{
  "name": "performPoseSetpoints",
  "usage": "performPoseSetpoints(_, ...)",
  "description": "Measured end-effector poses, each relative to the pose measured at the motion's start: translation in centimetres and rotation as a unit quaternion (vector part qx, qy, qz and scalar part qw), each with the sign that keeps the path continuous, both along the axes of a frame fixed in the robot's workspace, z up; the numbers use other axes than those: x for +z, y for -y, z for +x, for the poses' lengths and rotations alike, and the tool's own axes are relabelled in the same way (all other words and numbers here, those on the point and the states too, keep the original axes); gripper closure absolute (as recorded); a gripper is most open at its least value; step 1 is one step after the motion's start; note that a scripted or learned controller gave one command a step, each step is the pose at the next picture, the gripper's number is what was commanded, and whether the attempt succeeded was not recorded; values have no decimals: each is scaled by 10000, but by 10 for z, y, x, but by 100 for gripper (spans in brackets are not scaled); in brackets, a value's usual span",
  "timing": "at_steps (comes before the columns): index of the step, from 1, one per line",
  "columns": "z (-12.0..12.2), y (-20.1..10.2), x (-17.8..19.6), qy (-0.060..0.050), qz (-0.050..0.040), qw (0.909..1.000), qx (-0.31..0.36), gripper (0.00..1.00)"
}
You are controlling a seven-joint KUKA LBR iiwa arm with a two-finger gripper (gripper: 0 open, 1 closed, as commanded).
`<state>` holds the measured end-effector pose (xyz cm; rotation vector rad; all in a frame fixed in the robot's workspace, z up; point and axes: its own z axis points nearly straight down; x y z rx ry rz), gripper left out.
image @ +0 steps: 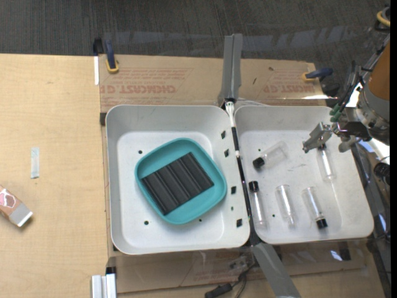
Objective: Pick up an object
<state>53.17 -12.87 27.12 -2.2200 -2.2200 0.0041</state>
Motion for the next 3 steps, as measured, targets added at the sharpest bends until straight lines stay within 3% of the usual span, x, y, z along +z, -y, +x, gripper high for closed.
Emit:
performPoseSetpoints(1, -41, 9, -104, 0, 5, 9997, 238, 0)
performPoseSetpoints(2, -54, 3, -88, 6, 5, 9993, 387, 0)
performPoseSetpoints(3, -55, -14, -180, 6, 6, 9979, 642, 0)
